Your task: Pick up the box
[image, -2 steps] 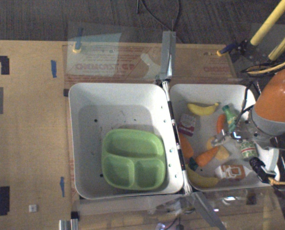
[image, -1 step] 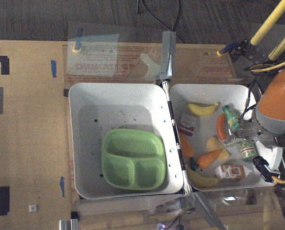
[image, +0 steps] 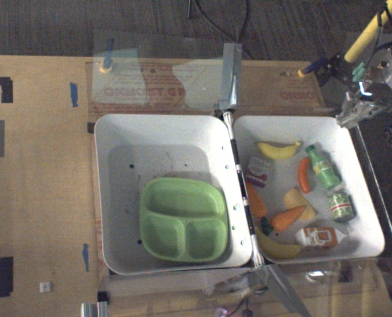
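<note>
Closest in, by the front wall of the R bin point(image: 373, 240), lies the box point(image: 318, 236): an orange-and-white carton on its side. It touches a banana point(image: 278, 247) on its left, w/ a carrot point(image: 287, 218) just behind and a can point(image: 341, 205) near. The gripper point(image: 358, 111) hovers by the bin's far right corner, well apart from the box; can't tell if it's released or clenched. Best approach, imo: come straight down, grip across the carton's short width, keep clear of banana & wall.

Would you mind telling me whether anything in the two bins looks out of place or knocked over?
The small carton lies on its side near the right bin's front edge, and the green bottle also lies flat. The green divided tray sits slightly askew in the left bin. Nothing looks spilled or damaged.
</note>
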